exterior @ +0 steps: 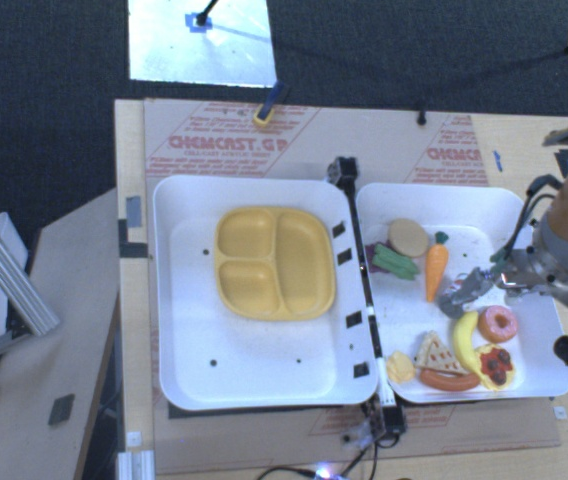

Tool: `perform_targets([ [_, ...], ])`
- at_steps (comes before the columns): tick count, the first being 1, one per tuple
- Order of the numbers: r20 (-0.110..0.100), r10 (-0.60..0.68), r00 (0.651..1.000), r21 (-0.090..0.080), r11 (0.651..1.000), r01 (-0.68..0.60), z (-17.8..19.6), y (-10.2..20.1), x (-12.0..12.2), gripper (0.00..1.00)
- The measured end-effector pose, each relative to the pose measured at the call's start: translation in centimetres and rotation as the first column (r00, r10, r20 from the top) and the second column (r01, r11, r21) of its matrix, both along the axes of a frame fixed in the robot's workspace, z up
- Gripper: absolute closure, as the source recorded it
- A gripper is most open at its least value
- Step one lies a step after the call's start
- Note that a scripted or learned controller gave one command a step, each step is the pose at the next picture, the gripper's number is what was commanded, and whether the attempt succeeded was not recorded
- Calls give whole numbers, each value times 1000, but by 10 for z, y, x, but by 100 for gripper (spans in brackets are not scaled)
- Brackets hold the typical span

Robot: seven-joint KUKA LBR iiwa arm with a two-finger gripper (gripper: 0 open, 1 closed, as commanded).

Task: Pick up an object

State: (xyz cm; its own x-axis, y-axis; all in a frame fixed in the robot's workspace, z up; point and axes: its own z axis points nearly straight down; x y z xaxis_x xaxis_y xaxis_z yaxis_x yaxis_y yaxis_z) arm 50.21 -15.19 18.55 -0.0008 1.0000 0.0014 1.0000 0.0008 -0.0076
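Item: bench (134,388), pale wood, nearest edge at the bottom of the view, cables trailing over it.

On it: a protective sheet (224,143) printed with red lettering, bearing two shallow white bins side by side.

Right bin (534,383), near corner: hot dog (449,379), sandwich wedge (436,352), yellow block (400,368), red-topped piece (497,365). Mid: banana (465,334), pink doughnut (498,323). Far half: carrot (435,270), green vegetable (395,262), tan round piece (408,236).

Gripper (464,290): low over the right bin, between carrot and banana; whether its tips are spread or closed cannot be told.

Left bin (179,368): yellow three-compartment plate (274,264) at centre.

Left of bench: metal rail (4,268).

Beyond bench: dark carpet (44,58), with a shiny square plate (199,28) lying on it.
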Motion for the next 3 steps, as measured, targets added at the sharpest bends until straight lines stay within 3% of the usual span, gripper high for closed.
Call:
perform_targets([
  [1, 9, 2, 1000, -2, 1000, -2, 4, 0, 2, 0],
  [3, 3, 1, 1000, 0, 1000, -1, -96, 6, 9, 0],
])
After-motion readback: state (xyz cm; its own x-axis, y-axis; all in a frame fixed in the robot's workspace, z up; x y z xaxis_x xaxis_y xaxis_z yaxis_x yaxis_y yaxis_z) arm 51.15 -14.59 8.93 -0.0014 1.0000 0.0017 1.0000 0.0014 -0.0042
